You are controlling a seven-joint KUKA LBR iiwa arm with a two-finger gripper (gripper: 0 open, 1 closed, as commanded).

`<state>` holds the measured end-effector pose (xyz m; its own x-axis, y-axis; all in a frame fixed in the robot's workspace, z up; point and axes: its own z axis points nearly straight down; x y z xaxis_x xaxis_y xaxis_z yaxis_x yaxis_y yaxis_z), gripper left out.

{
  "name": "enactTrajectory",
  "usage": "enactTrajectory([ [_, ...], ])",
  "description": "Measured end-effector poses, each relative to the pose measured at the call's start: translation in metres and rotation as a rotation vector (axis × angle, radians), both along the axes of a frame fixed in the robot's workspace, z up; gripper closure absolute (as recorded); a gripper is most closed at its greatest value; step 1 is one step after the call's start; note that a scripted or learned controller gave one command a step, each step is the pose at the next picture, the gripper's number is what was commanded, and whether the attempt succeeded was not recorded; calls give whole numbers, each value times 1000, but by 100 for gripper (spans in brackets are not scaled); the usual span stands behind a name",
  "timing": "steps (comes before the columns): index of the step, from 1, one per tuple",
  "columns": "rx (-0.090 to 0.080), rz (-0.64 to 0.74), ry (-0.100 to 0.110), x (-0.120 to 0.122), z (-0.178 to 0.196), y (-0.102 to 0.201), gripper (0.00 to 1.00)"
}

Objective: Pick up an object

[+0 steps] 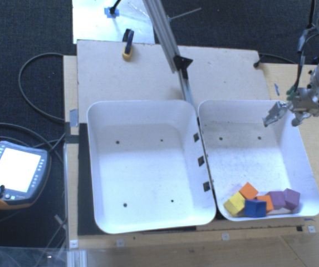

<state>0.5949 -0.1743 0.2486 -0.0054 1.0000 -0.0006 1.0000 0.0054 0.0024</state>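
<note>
Blocks (262,200) heaped in right bin (234,149), left bin (148,166)

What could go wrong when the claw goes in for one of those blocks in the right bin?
1. The blocks are packed touching in the near corner of the right bin, so the claw may jam on neighbours or pinch two.
2. They sit against the bin's near wall; a descent could strike the rim.
3. The claw hangs at the far right edge, apart from the pile, so a long traverse could misalign it.

Bright, even light; slightly soft
</note>
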Motion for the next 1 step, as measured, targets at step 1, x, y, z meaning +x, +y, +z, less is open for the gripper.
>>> enactTrajectory([
  [1, 3, 1, 7, -2, -134, 40, 0],
])
